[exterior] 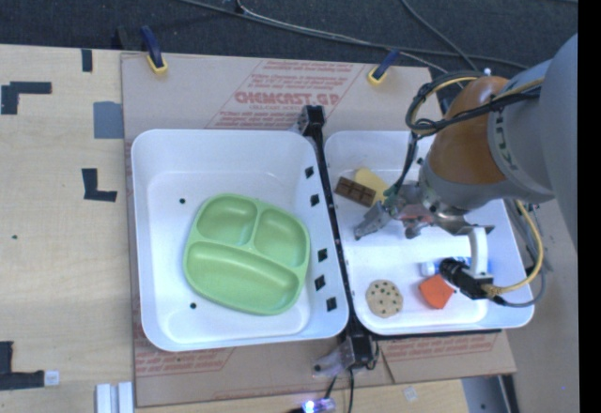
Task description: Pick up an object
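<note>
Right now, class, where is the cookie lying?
In the camera view, the cookie lies near the front edge of the right bin, close to the divider between the bins, with the orange block just to its right.

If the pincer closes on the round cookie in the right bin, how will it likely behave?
The cookie lies flat on the right bin floor, so it probably won't roll. It looks thin and low, so fingers may slide over it rather than get under its edge. It looks like a small toy, probably light and stiff. It lies near the front wall, leaving little room for the pincer.
</note>
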Robot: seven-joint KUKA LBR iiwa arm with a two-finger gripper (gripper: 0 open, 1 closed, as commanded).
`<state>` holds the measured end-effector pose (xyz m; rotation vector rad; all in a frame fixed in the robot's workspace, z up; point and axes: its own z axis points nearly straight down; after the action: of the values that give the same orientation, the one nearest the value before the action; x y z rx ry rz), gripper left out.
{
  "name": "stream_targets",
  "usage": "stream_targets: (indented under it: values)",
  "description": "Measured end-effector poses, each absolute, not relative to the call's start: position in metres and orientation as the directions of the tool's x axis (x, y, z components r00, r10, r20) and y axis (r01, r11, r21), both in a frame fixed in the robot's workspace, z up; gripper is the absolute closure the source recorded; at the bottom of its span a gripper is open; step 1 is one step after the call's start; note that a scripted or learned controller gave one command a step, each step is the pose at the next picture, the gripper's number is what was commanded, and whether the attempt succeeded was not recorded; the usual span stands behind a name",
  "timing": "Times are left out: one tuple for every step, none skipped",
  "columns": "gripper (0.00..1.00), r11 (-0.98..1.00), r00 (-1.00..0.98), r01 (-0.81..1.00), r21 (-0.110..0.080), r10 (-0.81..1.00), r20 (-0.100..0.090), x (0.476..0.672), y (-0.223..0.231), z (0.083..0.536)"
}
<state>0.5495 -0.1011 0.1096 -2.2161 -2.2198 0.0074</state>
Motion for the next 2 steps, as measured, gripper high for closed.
stream_targets:
  values:
    - [0.0, 0.001, -0.001, 1.0, -0.001, 1.0, -0.001, 0.549, -0.101, 0.084]
    - [1.0, 0.002, -0.002, 1.0, 0.002, 1.0, -0.002, 0.551, -0.101, 0.096]
